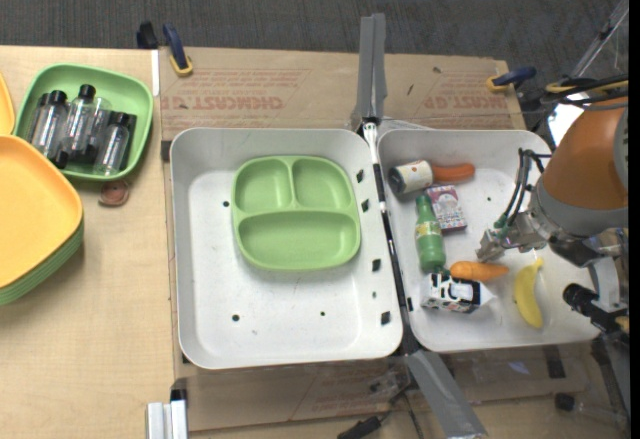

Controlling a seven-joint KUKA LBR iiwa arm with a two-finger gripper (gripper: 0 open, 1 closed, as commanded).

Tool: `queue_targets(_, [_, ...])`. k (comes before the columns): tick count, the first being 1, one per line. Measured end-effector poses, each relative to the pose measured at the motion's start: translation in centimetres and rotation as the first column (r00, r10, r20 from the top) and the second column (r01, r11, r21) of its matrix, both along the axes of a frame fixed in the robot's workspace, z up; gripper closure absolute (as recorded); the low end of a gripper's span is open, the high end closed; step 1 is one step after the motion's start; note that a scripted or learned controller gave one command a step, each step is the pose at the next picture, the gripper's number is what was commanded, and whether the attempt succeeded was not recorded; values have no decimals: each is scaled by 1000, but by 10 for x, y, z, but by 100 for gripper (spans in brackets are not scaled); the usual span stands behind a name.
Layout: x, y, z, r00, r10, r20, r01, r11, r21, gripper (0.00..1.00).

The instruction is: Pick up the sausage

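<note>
The sausage, a short reddish-orange link, lies near the far wall of the right bin, beside a grey-white can. My gripper hangs low in the right half of that bin, well nearer the camera than the sausage and to its right. It sits just above the right end of an orange carrot-like piece. I see nothing of the sausage at the gripper. The grey arm with its orange band reaches in from the right.
The right bin also holds a green bottle, a pink box, a black-and-white cow toy and a banana. A green divided plate lies in the left bin. Off the bins at left are orange plates and a green tray of bottles.
</note>
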State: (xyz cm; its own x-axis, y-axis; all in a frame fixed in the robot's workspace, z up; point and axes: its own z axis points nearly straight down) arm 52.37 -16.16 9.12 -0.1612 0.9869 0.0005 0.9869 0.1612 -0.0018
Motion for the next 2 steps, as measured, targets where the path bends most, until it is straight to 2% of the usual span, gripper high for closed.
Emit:
queue_targets(1, [-47,39,0,992,-125,-1,125,992,0,100])
queue_targets(2, [-47,-17,0,967,-254,0,254,967,-1,100])
